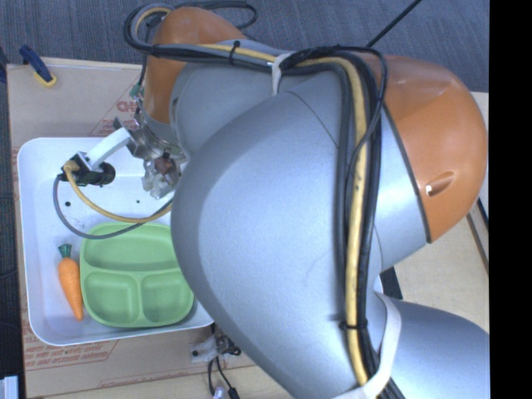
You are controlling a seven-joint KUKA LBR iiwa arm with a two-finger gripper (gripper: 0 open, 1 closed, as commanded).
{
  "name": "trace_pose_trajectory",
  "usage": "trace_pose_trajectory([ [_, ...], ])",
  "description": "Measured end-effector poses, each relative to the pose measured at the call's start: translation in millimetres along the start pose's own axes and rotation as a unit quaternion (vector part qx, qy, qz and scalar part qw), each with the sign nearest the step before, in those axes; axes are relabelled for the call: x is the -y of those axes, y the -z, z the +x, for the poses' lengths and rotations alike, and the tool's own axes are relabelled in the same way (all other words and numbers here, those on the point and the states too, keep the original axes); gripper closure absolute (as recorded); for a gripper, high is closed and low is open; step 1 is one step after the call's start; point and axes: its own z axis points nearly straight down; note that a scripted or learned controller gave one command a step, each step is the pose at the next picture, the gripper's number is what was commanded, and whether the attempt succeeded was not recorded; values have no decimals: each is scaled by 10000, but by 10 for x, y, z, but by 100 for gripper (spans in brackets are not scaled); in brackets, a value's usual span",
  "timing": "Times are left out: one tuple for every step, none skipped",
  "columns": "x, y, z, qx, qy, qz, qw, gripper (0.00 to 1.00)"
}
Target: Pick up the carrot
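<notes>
Camera view | tapered orange carrot (70, 285) beside moulded green tray (137, 277) | metal jaws (158, 173) above: state unclear

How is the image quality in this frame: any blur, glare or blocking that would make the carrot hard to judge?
Camera view: the carrot is sharp and evenly lit beside the green tray in the white bin; the arm looms close to the lens, slightly soft, and blocks much of the bench; mild sheen on its grey shell, no harsh glare; the gripper sits in its shadow, detail murky.

Arm (274, 223): smooth grey semi-gloss shell. Green tray (137, 285): matt plastic. Bin (37, 223): glossy white plastic.
</notes>
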Motion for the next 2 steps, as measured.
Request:
trace_pose_trajectory([
  [-238,-937,-202,36,1113,45,9938,100],
  [36,-912,-225,23,3564,26,9343,100],
])
